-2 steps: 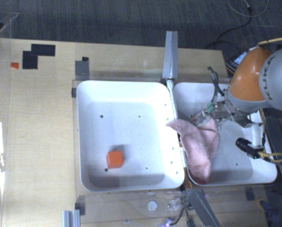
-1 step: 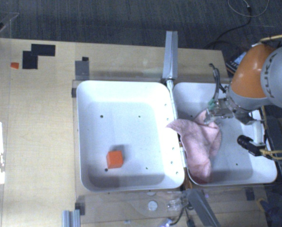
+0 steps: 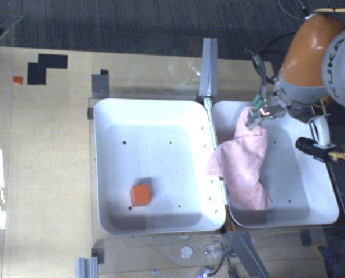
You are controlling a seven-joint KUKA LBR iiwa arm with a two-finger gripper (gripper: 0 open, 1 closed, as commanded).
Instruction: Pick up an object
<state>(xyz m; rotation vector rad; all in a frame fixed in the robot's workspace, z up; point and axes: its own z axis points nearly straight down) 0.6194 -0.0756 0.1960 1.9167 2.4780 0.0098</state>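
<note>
the end effector (image 3: 258, 113) looks pinched on the top corner of the pink cloth (image 3: 245, 167) in the right bin (image 3: 311, 213), but the cloth drapes over the divider so it could snag or slip free if lifted.

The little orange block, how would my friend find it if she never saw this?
Look at the two white bins side by side and pick the left bin. Near its front-left corner sits the orange block, alone on the bin floor. It is small, hard-edged and bright, unlike the floppy pink cloth hanging in the right bin.
</note>
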